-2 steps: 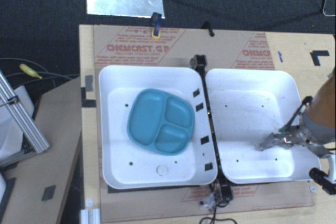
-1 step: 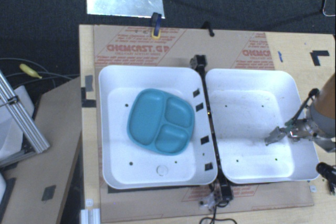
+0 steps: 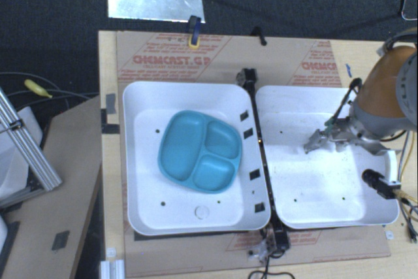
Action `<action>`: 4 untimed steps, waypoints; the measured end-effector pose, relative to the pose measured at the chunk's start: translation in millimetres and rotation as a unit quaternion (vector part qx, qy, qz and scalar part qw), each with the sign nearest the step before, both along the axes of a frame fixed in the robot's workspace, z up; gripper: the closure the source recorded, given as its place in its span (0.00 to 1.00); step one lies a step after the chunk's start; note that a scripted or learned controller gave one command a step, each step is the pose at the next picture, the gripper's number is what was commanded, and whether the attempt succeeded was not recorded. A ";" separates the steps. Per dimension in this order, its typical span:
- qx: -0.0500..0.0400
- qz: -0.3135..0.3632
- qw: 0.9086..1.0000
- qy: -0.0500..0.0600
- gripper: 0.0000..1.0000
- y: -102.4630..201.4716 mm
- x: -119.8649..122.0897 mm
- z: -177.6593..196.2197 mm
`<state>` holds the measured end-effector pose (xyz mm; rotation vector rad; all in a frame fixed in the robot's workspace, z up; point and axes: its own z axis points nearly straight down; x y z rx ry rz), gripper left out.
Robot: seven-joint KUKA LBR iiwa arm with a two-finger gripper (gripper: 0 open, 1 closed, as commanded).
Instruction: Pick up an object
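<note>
Gripper [image 3: 316, 140] low over right bin [image 3: 313, 206], grip unclear; blue divided plate [image 3: 199, 151] waiting in left bin [image 3: 140, 140].

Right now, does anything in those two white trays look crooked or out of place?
The blue divided plate sits askew, turned at an angle to the walls of the left bin. The gripper is over the right bin, away from the plate.

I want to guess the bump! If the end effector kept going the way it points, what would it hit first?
Probably the bare floor of the right bin; the end effector points left and downward, though depth is unclear.
</note>
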<state>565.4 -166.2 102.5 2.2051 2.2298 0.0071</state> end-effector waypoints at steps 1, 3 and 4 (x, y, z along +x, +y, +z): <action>0.000 -0.008 1.000 0.005 0.00 -43.0 -61.1 -19.3; 0.001 0.000 1.000 0.001 0.00 8.5 -24.6 -17.7; 0.000 -0.003 1.000 0.001 0.00 30.5 -79.4 77.0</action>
